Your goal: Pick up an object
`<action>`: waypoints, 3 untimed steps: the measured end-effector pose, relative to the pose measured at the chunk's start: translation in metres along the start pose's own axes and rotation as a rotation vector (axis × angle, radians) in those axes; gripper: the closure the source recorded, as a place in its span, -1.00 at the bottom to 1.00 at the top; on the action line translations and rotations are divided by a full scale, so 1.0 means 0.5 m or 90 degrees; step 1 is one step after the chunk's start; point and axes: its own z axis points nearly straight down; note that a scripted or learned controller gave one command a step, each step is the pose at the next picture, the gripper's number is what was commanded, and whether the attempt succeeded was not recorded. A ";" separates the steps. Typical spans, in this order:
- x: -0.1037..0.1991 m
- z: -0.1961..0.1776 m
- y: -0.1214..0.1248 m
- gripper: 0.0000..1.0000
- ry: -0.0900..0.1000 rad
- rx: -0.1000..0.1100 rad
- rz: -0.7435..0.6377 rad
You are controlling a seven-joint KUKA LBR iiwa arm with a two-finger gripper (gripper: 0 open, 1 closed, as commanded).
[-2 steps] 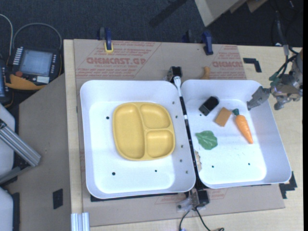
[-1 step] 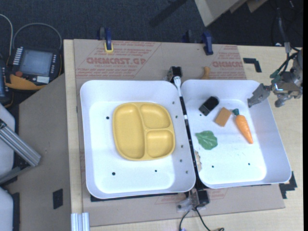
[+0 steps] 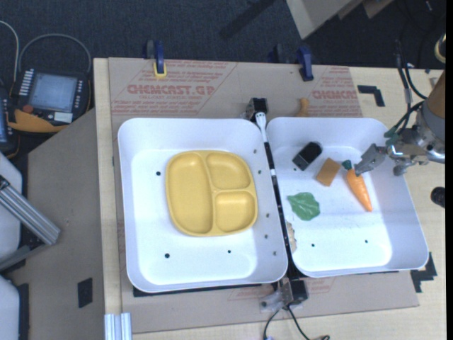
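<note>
Gripper [image 3: 386, 156] at right bin's [image 3: 403, 257] three o'clock rim, finger state unreadable; angled toward carrot [image 3: 359, 189], likely lining up a grasp.

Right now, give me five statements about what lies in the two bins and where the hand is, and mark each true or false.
1. The yellow divided plate lies in the left bin. True.
2. The carrot lies on the yellow divided plate. False: it lies in the right bin, near the hand.
3. The green leaf lies in the same bin as the black block. True.
4. The hand hovers over the left bin. False: it is at the right bin's right side, just above the carrot's top.
5. The tan block sits between the black block and the carrot. True.
</note>
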 end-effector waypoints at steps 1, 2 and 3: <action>-0.004 0.090 0.011 -1.00 0.000 -0.001 -0.001; 0.003 0.196 -0.010 -1.00 0.001 0.000 0.000; 0.001 0.168 -0.007 1.00 -0.002 -0.005 0.000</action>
